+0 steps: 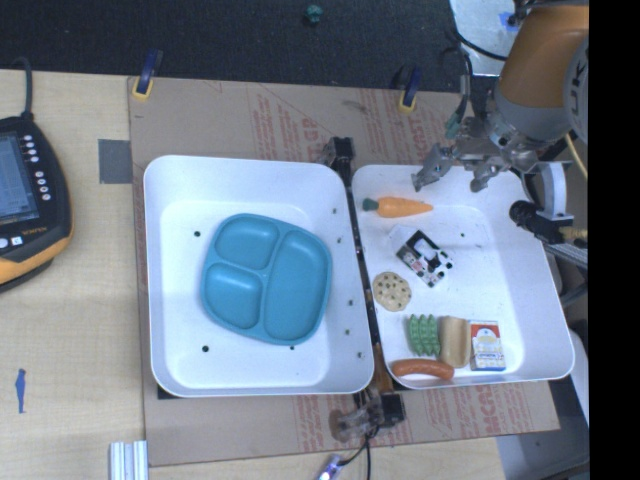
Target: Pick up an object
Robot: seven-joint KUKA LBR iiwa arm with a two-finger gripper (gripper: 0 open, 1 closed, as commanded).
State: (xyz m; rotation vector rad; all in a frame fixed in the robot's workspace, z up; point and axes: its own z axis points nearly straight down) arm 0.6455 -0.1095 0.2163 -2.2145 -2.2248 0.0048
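My gripper (456, 174) hangs open over the back edge of the right bin (520, 268), with nothing between its fingers. Just below and left of it lies an orange carrot (402, 207). Further forward in the same bin are a black-and-white patterned block (424, 257), a round cookie (391, 290), a green ridged piece (423, 334), a tan bread-like piece (453, 340), a small red-and-white carton (486, 347) and a sausage (422, 370).
The left bin (170, 268) holds a blue divided plate (267, 279). A black and orange teach pendant (25, 203) lies at the far left of the bench. Clamps (340, 151) join the bins at the back and front.
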